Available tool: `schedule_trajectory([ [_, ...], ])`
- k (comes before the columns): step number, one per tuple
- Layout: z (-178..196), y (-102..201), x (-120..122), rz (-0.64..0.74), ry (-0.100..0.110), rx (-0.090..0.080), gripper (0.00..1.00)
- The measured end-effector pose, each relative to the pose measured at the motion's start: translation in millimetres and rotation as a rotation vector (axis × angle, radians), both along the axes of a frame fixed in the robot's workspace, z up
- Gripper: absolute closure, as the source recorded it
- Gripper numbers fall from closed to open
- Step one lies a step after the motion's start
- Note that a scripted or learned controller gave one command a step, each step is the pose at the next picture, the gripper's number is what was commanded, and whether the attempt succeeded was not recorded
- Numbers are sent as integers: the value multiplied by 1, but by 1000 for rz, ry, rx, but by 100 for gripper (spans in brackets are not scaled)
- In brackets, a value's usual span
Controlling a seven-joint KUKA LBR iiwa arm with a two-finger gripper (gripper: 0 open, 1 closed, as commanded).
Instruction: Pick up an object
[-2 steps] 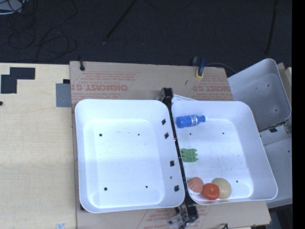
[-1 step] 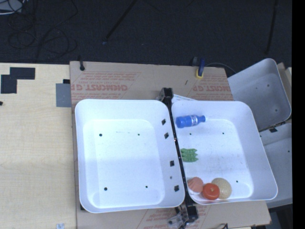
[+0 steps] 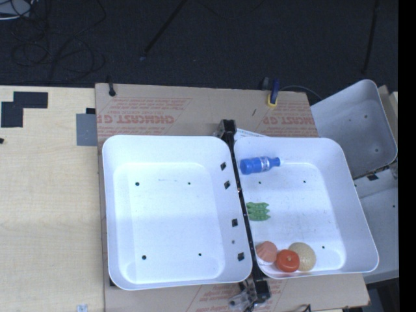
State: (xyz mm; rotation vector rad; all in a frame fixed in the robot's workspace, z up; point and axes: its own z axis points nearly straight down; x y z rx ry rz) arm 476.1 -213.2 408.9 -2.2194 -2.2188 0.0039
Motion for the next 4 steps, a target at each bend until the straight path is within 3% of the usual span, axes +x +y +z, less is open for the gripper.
schedule_trajectory([
  [1, 49, -1, 0, 2, -8, -2, 100],
  [3, -21, 0, 0, 0, 1, 0, 100],
  [4, 13, -1, 0, 2, -6, -2, 100],
])
